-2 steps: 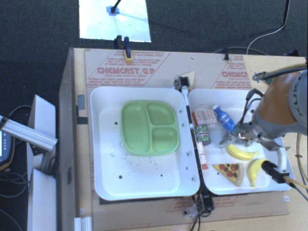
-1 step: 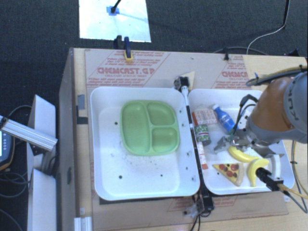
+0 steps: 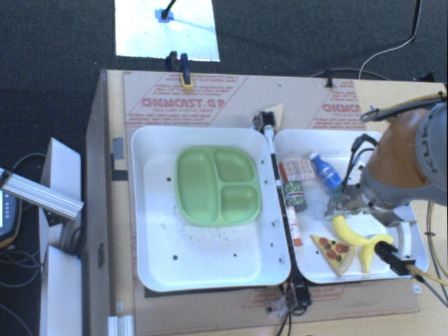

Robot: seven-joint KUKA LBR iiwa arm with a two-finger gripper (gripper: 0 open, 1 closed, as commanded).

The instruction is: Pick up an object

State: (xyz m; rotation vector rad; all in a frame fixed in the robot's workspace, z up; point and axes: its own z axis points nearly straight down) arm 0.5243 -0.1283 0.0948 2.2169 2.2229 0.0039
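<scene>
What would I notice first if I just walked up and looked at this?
Probably the big green plate with three sections, sitting alone in the left bin. Next, the grey and orange robot arm reaching in from the right, its claw low over the right bin. There a yellow banana, a toy pizza slice and a blue bottle lie close together.

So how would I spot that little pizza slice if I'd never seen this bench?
Find the right-hand white bin, under the grey and orange arm. Along its near edge, left of the yellow banana, lies the pizza slice. It is the one flat triangle there, orange with dark red spots.
</scene>
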